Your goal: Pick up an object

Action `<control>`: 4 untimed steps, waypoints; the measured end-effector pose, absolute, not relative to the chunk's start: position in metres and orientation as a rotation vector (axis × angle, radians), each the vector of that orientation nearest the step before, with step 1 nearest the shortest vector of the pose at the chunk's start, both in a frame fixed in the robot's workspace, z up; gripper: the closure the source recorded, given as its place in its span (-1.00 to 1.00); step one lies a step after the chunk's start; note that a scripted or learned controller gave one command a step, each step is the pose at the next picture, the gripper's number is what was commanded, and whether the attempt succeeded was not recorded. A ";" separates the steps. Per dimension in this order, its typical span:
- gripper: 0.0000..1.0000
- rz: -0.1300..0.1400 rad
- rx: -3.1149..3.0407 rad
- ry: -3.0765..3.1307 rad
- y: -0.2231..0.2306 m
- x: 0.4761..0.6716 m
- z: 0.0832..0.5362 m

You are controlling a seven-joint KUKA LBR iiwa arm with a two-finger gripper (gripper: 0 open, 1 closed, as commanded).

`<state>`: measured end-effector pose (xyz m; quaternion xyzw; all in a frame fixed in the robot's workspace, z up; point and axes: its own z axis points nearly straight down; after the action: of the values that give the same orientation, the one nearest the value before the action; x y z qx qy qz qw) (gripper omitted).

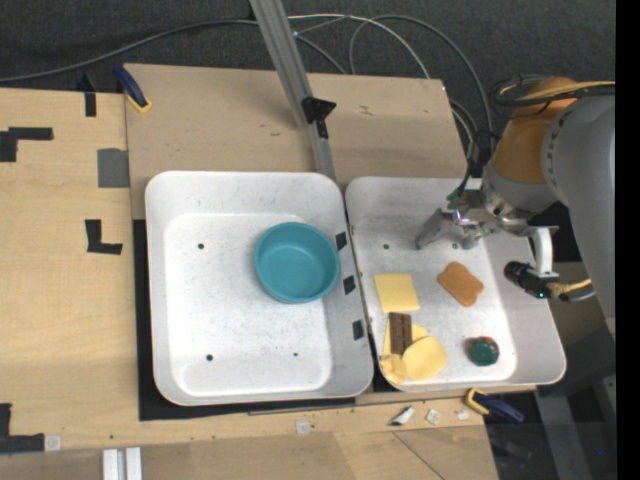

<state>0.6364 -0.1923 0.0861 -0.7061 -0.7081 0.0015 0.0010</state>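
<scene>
We see the gripper (447,230) hanging low over the far part of the right bin (530,373), its jaws spread and pointing toward the left, with nothing between them. So, by our reading, the task is barely begun: no object has been lifted, and every candidate lies on the bin floor. Closest to the gripper is the orange-brown sponge (460,283), just on its near side and apart from it. To the left of the sponge lies a yellow square block (396,292), and nearer to us a dark brown bar (398,333) rests against a pale yellow round piece (421,358). A small dark green ball (483,350) sits near the bin's near right corner. The left bin (170,358) holds a teal bowl (296,261), well apart from the arm. We judge that what is left is the whole of the pick: settling over one object, pinching it and raising it clear. The counter (60,168) around the bins carries only tape marks.
</scene>
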 end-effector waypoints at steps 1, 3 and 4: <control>1.00 0.004 -2.216 -2.226 -0.192 0.637 0.098; 1.00 -0.004 -2.221 -2.227 -0.185 0.656 0.194; 1.00 -0.001 -2.220 -2.224 -0.184 0.656 0.210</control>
<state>0.6563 -0.1842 0.2100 -0.7065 -0.7077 -0.0004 -0.0004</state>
